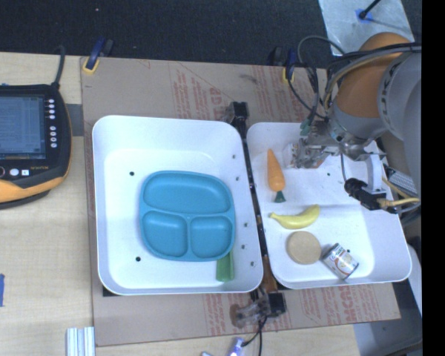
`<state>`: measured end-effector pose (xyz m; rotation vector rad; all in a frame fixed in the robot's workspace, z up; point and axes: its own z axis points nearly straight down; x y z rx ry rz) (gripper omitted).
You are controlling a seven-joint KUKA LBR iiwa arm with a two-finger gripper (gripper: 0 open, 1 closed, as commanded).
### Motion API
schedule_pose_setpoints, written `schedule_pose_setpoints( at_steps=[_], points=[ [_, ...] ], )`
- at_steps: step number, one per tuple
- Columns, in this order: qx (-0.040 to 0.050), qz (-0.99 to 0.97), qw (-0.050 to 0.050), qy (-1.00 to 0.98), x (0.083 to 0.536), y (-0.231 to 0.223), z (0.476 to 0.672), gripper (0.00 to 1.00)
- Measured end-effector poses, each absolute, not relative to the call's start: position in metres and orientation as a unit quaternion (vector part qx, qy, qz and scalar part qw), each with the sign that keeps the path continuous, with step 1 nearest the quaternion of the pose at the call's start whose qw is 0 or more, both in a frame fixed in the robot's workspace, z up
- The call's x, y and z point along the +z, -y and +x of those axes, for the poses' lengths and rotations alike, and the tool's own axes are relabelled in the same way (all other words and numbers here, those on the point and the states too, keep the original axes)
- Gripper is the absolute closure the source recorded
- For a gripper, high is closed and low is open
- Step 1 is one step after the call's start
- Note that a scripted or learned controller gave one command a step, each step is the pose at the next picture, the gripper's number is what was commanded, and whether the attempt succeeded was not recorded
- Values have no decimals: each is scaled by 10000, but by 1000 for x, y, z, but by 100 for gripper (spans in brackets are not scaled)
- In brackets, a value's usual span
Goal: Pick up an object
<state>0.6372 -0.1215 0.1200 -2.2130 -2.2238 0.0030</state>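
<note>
The right bin point(386, 236) holds an orange carrot point(275, 172), a yellow banana point(297, 217), a round tan cookie point(304, 248) and a small silver can point(340, 261). My gripper point(308, 153) hangs over the far part of this bin, to the right of the carrot and above the banana. Nothing shows between its fingers. The arm comes in from the right with its orange band point(367, 80) above the wrist.
The left bin point(111, 199) holds a blue divided plate point(187, 215) and a green piece point(225, 268) at its near right corner. A tablet-like pendant point(22, 143) lies on the bench at far left. Cables run near the far edge of the right bin.
</note>
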Motion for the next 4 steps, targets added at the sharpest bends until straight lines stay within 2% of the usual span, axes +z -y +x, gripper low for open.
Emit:
schedule_pose_setpoints(
  at_steps=[1,2,3,4],
  points=[
    [11,-7053,22,7089,120,121,637,0],
    [109,-7093,33,7048,104,118,648,0],
    [24,-7055,15,7087,91,93,586,0],
    [37,-7043,15,7099,102,94,586,100]
  ],
)
